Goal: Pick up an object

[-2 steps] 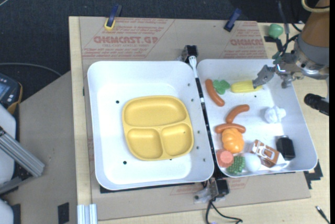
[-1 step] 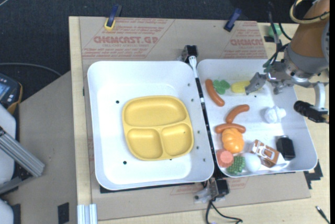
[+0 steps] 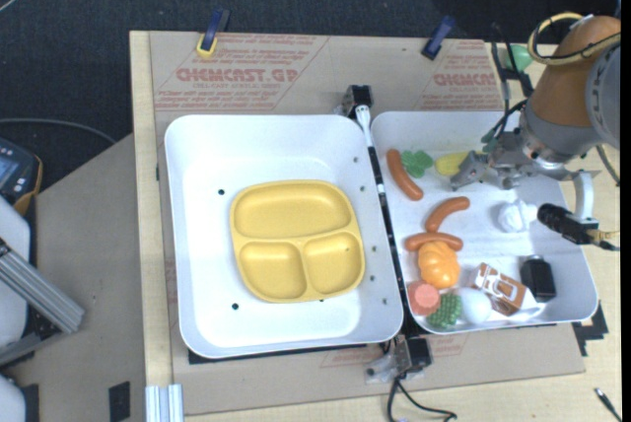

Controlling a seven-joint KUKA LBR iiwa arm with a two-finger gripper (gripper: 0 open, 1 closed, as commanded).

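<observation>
The grey arm with its orange band point(image 3: 572, 80) is cut off by the right edge, so its upper links go unseen; its two-finger gripper point(image 3: 490, 168) is too small and dark to read against the right white bin point(image 3: 582, 297); the small white lump point(image 3: 512, 216) beside it is blurred, its kind unclear; the brown-and-white packet point(image 3: 501, 288) bears print too small to read; a blue-screened device point(image 3: 14, 175) is clipped by the left edge.
</observation>
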